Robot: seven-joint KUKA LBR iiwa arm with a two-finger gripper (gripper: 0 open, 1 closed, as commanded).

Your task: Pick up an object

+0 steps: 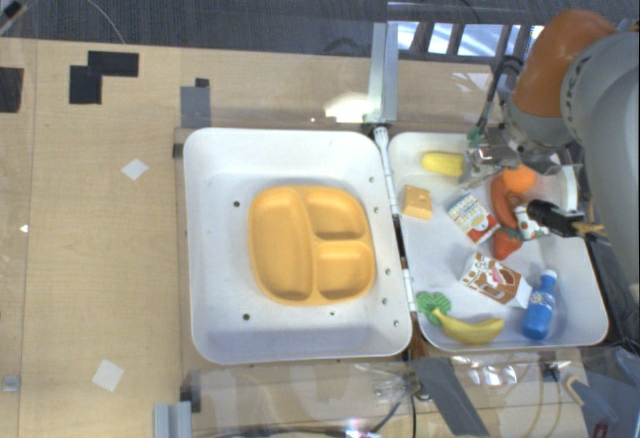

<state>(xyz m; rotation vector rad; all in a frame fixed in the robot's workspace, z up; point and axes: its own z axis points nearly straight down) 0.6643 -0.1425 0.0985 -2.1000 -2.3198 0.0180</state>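
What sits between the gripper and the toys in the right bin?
Nothing visible. The gripper is already down in the right bin, beside an orange carrot. The lemon, cracker, banana and blue bottle lie uncovered on the bin floor.

Grey arm [605, 96] w/ orange band [555, 61], black cable [492, 101] alongside.
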